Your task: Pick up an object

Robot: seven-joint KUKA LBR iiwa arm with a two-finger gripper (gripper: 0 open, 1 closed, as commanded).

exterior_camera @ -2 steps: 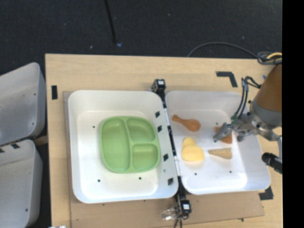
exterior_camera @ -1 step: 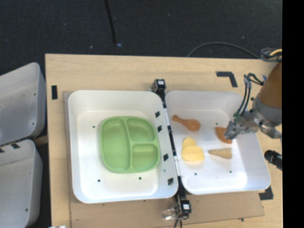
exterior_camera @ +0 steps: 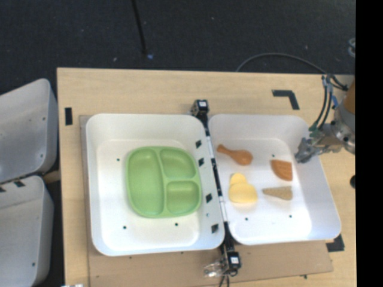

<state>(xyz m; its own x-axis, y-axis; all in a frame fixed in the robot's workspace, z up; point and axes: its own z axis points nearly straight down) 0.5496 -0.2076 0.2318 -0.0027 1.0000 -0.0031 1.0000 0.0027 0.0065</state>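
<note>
Nearest the camera, at the six o'clock edge of the bench (exterior_camera: 78, 262), a small clamp fitting (exterior_camera: 229, 260) sits at the bottom end of the seam where the two white bins meet; a matching fitting (exterior_camera: 200, 107) sits at the twelve o'clock end of that seam.

Left bin (exterior_camera: 108, 232) holds a green divided plate (exterior_camera: 162, 181), lying flat at about its centre, its three compartments bare.

Right bin (exterior_camera: 317, 223) holds four loose pieces. A yellow duck-shaped toy (exterior_camera: 242, 191) lies toward the bin's nine o'clock side, just beside the seam. At two o'clock from it, a brown drumstick-shaped piece (exterior_camera: 236, 155) lies flat with its thin end pointing toward the seam. An orange rounded piece (exterior_camera: 282, 169) lies at about three o'clock of the bin's floor, and a tan wedge (exterior_camera: 279, 193) lies just at its six o'clock, near it but apart. Duck and wedge sit level with each other, with a gap of bare floor between them.

Gripper (exterior_camera: 302, 150) reaches in from three o'clock, over the bin's upper right wall, at about one o'clock from the orange piece and apart from it. Nothing sits between its fingers; whether the jaws are spread or pressed together cannot be told from this angle. Cables (exterior_camera: 326, 106) loop up from the wrist toward twelve o'clock.
</note>
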